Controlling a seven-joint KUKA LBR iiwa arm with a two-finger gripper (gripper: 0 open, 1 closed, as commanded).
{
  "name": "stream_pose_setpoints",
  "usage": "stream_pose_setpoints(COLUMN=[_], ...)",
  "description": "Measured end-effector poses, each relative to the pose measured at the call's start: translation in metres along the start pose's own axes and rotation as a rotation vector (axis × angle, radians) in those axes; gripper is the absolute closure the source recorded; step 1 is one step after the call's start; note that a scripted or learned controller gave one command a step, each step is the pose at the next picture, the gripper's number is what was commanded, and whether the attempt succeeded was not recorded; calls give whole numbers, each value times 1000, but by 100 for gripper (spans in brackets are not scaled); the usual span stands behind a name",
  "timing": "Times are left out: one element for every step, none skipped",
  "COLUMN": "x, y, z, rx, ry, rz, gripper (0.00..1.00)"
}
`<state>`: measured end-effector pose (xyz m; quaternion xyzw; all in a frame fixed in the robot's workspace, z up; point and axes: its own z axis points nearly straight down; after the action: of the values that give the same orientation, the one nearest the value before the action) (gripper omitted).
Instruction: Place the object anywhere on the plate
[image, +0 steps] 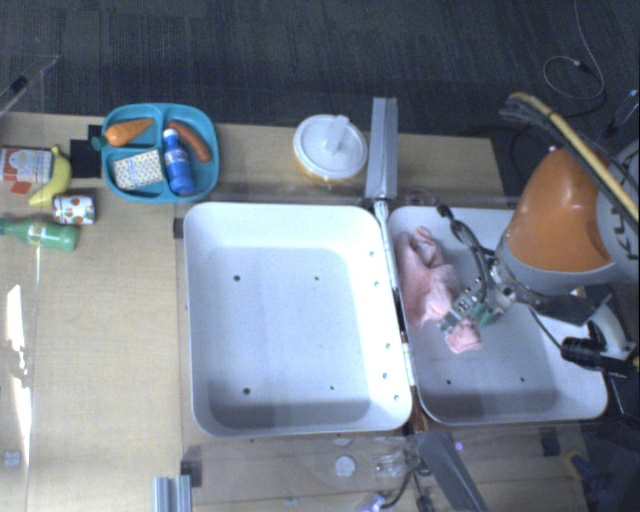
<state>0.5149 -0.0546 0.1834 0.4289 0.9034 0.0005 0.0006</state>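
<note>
In the camera view, two shallow white bins are seen side by side: the left bin (290, 320) and the right bin (520, 400). The arm (560, 215), marked by its orange band, is reached in over the right bin, and the gripper (478, 305) is held low above the bin floor, just beside or touching a pale pink object (432, 290), possibly a rubber chicken or a similar soft toy, which lies in the left part of the right bin, close to the divider between the bins. Whether the object is held cannot be told, since the tool's state is hidden by its own body at this angle. A blue sectioned plate (205, 140) is set on the bench well apart, beyond the left bin's far left corner, already holding toy food and a small blue bottle. Beside it, a white lidded container (331, 146) is seen. The task is judged to be at an early stage: the object is not yet lifted, and the grasp, the carry across and the release on the plate are all left.
</note>
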Motion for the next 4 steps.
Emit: stream_pose_setpoints(x=[0,43,86,125], y=[2,37,62,95], z=[-41,-49,-54,-40], rx=[-1,-1,-1,-2], ry=[-2,-1,0,-1], rz=[-5,-406,-806,-889], gripper=[100,100,100,100])
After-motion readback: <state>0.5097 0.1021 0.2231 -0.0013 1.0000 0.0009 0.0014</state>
